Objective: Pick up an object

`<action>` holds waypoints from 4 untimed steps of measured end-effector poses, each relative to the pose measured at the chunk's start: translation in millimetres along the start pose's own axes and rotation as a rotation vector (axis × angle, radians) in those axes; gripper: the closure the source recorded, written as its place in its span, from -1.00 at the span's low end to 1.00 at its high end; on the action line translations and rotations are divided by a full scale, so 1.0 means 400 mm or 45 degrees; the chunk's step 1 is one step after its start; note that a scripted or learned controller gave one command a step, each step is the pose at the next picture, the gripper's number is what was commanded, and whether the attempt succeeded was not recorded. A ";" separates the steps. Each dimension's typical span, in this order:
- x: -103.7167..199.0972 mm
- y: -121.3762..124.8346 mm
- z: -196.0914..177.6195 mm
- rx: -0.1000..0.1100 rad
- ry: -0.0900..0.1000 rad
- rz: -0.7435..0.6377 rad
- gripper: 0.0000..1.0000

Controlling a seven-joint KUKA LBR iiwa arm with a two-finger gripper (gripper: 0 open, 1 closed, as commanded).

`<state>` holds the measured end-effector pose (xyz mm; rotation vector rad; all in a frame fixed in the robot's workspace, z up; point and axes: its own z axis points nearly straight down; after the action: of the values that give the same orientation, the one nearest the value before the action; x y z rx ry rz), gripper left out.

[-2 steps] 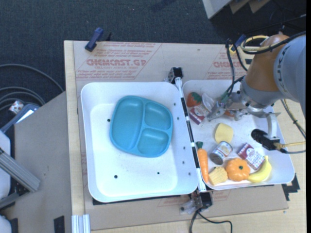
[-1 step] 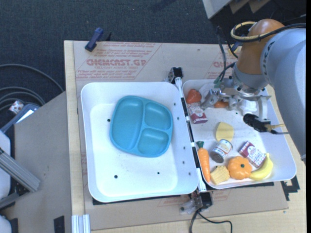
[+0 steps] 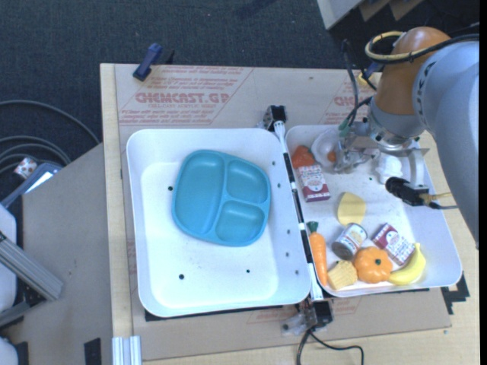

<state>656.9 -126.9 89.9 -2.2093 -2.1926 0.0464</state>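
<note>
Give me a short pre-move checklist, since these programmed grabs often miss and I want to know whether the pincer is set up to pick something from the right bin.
1. Pincer over the right white bin: ok, at its far end.
2. Object directly under it: cannot tell; the red-orange rounded toy lies just beside.
3. Object held now: cannot tell.
4. Spare targets available: ok; pale yellow wedge, small orange pumpkin, orange carrot lie in the bin.
5. Left white bin holding the blue divided plate out of the arm's way: ok.
</note>
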 end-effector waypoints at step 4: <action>0.064 0.024 0.011 -0.051 0.002 -0.011 -1.00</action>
<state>666.5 -101.5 84.9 -2.2196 -2.2212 0.0008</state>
